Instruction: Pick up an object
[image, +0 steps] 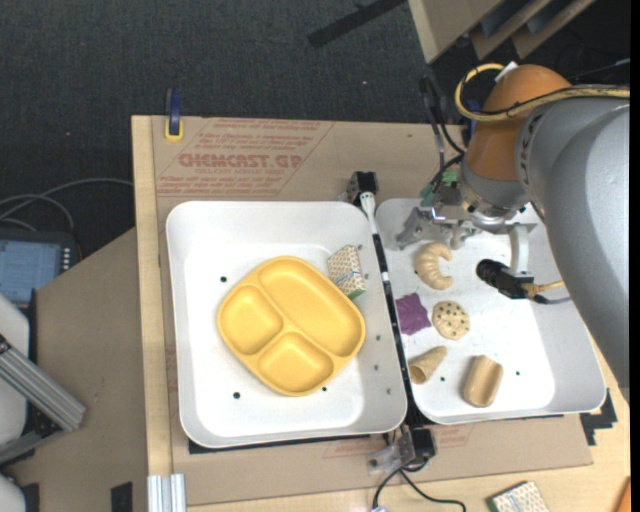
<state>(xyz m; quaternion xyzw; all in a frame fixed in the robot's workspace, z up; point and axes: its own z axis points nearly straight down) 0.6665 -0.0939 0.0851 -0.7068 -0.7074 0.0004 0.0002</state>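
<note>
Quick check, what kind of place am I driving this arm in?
Likely a robotics lab bench set up for pick tests: two white bins on a board, toy food such as a croissant and cookie, and loose cables on dark carpet.

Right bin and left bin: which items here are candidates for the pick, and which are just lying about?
Candidates for the pick:
- croissant, under the gripper
- cookie
- purple piece
- cone
- tan cylinder
- yellow divided tray
- patterned piece beside that tray

Lying about:
- blue clip at the board's corner
- cables on the floor
</note>
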